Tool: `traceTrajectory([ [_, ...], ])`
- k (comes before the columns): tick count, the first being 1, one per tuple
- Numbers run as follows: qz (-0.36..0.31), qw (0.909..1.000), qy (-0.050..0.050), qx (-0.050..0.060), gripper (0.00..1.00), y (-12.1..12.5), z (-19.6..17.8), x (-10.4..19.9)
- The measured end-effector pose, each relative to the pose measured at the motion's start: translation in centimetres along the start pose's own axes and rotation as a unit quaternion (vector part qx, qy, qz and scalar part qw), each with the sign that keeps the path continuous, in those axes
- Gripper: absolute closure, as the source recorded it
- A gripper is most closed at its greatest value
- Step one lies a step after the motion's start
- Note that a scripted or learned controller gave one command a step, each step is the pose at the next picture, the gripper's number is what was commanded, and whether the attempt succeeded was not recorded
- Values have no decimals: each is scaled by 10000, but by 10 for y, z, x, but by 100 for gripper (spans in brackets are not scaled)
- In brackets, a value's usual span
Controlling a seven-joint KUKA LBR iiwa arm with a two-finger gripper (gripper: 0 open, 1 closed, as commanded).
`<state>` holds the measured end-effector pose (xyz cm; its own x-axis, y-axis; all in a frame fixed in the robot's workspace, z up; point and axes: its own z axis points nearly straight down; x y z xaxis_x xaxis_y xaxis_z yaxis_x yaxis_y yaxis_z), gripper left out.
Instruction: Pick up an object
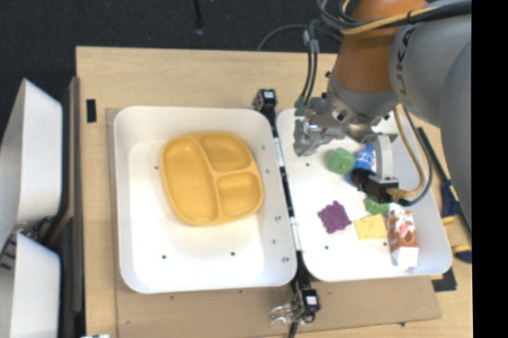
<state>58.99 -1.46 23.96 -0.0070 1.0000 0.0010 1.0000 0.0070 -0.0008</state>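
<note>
My gripper (308, 140) hangs over the upper left part of the right bin (317, 261), under the orange wrist band. Just to its right lies a green round object (341, 161), with a blue object (366, 157) beside that. Nearer the front sit a purple lumpy piece (334, 216), a flat yellow square (369, 228), a small green piece (375, 207) and a red-and-white carton (402, 237). I see nothing held by the gripper.
The left bin (135, 249) holds a yellow divided plate (211, 176) near its middle. A ridge (284, 186) separates the two bins. A black part of the arm's fittings (375, 186) and cables hang over the right bin's objects.
</note>
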Motion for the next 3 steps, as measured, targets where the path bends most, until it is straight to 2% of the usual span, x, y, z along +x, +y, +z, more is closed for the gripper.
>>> traceTrajectory([
  [1, -3, 10000, 2, -17, 100, 19, -8, 45],
  [2, -4, 10000, 2, -12, 100, 20, -7, 102],
  [3, 18, 10000, -6, -7, 0, 20, -7, 98],
])
